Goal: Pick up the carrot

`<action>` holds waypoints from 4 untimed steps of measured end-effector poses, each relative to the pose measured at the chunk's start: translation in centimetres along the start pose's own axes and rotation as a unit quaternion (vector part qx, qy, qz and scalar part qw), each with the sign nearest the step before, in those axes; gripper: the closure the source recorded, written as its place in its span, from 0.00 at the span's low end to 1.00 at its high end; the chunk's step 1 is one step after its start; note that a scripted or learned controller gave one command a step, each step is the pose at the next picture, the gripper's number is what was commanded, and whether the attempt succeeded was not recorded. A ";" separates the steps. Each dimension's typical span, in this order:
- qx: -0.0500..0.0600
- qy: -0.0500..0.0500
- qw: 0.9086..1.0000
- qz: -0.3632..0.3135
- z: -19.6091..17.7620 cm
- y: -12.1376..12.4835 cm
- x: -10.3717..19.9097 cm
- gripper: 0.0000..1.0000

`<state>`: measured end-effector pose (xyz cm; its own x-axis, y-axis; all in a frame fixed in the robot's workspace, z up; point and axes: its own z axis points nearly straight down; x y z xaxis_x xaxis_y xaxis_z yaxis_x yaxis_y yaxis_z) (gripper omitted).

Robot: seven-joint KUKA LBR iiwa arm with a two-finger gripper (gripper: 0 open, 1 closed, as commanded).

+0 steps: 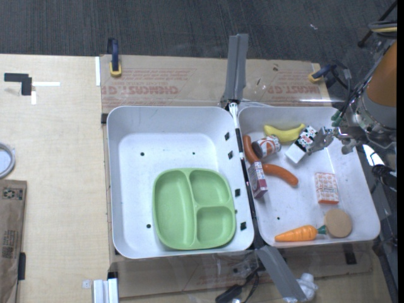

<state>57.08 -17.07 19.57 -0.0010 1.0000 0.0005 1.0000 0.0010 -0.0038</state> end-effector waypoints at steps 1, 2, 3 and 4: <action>-0.001 0.000 0.996 -0.093 10.5 -0.4 5.2 0.00; -0.001 -0.001 0.996 -0.091 9.6 -0.4 5.0 1.00; 0.000 0.000 0.997 0.074 0.5 -9.3 9.2 1.00; 0.000 -0.001 0.995 0.095 0.6 -9.3 18.1 1.00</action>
<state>47.76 0.98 19.06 0.1879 0.9822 -0.0014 0.9822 -0.1879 -0.0029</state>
